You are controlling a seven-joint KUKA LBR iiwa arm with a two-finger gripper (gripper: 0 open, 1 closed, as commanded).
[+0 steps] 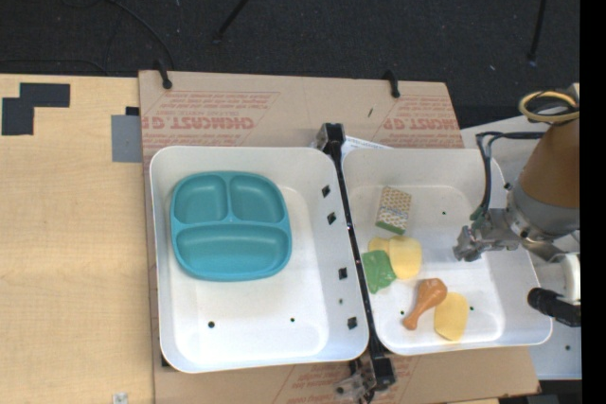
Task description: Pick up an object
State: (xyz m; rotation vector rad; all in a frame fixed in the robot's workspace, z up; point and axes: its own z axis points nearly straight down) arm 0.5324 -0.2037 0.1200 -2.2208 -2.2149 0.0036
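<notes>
The right bin (445,180) holds several small items: a patterned green-and-tan block (394,208), a pale yellow piece (404,257) beside a green piece (378,272), an orange drumstick-shaped toy (423,302) and a yellow lemon-like piece (452,316). My gripper (471,243) hangs low over the right side of this bin, right of the yellow piece and above the lemon-like piece. The grey arm with its orange band (554,170) rises behind it at the right edge. Nothing shows between the gripper's tips.
The left bin (189,322) carries a teal divided plate (230,225) in its upper left. A black divider (346,251) separates the two bins. Cardboard (284,114) lies under both bins, and a wooden bench top (66,251) spreads to the left.
</notes>
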